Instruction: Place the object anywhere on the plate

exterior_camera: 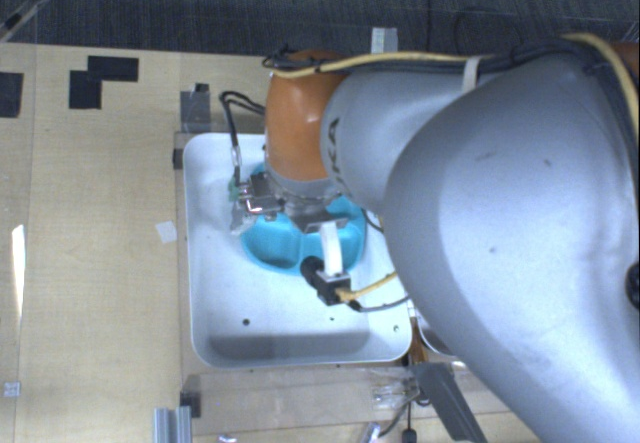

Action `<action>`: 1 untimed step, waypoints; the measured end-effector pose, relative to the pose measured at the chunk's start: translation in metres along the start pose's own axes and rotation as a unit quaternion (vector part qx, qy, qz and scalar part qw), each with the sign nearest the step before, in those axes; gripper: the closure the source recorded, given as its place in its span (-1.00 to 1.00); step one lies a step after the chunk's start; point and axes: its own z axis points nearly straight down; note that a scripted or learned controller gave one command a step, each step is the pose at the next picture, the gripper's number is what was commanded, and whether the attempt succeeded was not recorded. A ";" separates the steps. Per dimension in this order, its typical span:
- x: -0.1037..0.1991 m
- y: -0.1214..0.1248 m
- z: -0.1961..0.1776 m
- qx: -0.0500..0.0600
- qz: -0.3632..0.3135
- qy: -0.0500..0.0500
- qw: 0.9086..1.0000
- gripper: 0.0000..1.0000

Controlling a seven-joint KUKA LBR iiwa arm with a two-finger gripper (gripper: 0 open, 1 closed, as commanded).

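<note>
Arm [480, 191]: grey, bulky, reaching in from the right and covering much of the right half of the view; its orange band [295, 126] sits above the wrist, over the bin.
Gripper [290, 216]: pointed down over the plate, its metal mount and black cables visible; whether it is spread or closed, and whether it has hold of anything, I cannot tell, since the wrist hides the tips.
Plate [275, 243]: bright blue, round, glossy, lying in the upper middle of the bin; only its left and lower edge show past the wrist.
Object: hidden or too unclear to make out; its place cannot be told.
Bin [230, 331]: shallow, white, with rounded corners; its lower floor is bare, with a soft shadow.
Bench [90, 261]: pale wood tone, with black markers [100, 79] at upper left.
</note>
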 end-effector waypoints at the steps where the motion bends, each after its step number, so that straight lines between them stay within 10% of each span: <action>1: -0.044 0.034 -0.065 -0.002 -0.055 -0.003 0.998 -1.00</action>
